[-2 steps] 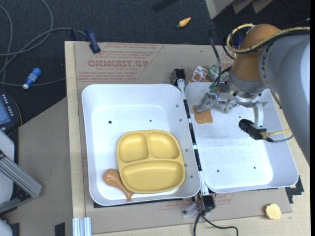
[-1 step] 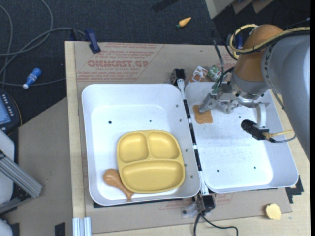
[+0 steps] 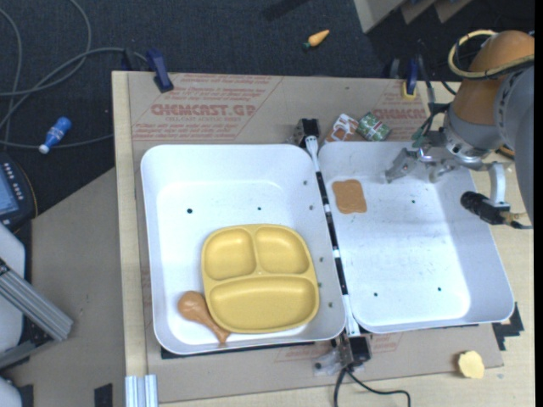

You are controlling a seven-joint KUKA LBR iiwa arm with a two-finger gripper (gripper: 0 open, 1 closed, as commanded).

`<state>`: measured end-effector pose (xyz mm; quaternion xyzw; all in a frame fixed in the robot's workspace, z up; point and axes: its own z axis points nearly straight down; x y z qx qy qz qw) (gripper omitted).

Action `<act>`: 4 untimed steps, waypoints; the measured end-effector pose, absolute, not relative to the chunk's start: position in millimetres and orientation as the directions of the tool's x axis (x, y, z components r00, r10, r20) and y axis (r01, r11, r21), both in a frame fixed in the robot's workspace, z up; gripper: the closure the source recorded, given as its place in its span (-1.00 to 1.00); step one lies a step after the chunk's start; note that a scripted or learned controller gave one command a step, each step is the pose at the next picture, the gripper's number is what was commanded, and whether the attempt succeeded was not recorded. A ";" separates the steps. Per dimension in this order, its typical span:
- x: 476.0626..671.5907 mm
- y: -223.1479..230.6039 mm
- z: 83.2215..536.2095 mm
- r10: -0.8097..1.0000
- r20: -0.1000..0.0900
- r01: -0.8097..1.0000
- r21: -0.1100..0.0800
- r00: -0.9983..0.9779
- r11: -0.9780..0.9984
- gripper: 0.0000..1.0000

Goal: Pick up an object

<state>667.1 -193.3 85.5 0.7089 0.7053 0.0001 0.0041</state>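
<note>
Arm reaching from right, tool point(image 3: 422, 161) low (fingers spread)

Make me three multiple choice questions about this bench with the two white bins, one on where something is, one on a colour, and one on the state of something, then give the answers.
1. Where does the flat brown slice lie?
A. In the right bin, near its upper left corner
B. On the divided plate
C. On the floor beyond the bench

2. What colour is the divided plate in the left bin?
A. Blue
B. Yellow
C. Black

3. How does the drumstick-shaped toy sit relative to the plate?
A. Stacked on top of it
B. In the other bin
C. Beside its lower left edge

Answers: 1 A, the slice rests on the right bin's floor by the divider. 2 B, the plate is plainly yellow. 3 C, the toy lies on the bin floor against the plate's corner.
</note>
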 end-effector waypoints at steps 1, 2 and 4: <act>618.9 -112.3 84.7 1.000 0.005 1.000 -0.004 -0.005 0.005 -1.00; 641.4 -90.9 85.0 1.000 0.000 1.000 0.003 -0.003 0.003 -1.00; 572.7 -126.7 120.1 1.000 0.002 1.000 -0.006 0.004 -0.004 1.00</act>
